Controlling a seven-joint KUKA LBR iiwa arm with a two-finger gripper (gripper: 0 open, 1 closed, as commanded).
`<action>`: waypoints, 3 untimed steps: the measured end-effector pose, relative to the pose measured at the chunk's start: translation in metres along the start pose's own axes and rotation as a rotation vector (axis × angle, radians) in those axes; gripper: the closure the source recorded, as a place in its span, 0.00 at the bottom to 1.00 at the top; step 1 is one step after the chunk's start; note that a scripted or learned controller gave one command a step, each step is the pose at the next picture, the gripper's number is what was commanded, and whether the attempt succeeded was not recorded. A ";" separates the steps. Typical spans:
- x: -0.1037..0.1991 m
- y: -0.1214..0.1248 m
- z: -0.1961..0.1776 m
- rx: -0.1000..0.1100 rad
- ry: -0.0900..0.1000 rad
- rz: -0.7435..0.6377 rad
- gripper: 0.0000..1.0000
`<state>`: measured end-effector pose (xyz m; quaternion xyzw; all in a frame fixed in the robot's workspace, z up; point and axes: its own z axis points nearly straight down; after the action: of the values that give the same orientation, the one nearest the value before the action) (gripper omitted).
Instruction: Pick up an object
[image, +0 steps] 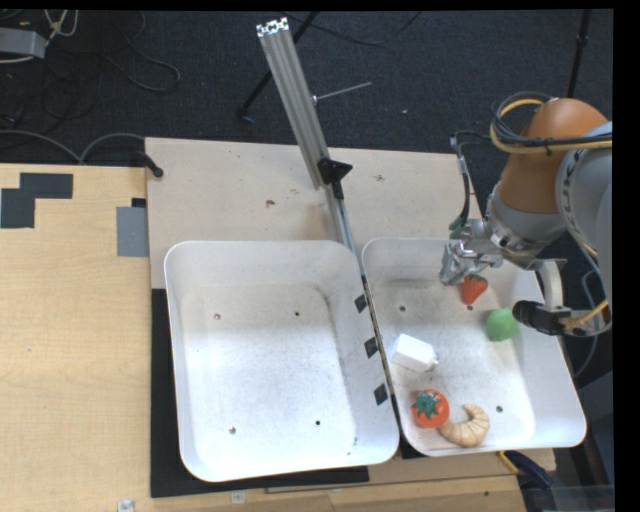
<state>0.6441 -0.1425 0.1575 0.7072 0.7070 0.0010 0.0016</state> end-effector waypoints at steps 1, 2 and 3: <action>-0.001 0.001 -0.054 -0.001 0.000 -0.001 1.00; 0.038 -0.018 -0.063 0.007 0.003 -0.003 1.00; 0.092 -0.048 -0.065 0.009 0.004 -0.003 1.00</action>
<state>0.5961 -0.0504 0.2220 0.7060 0.7082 -0.0009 -0.0029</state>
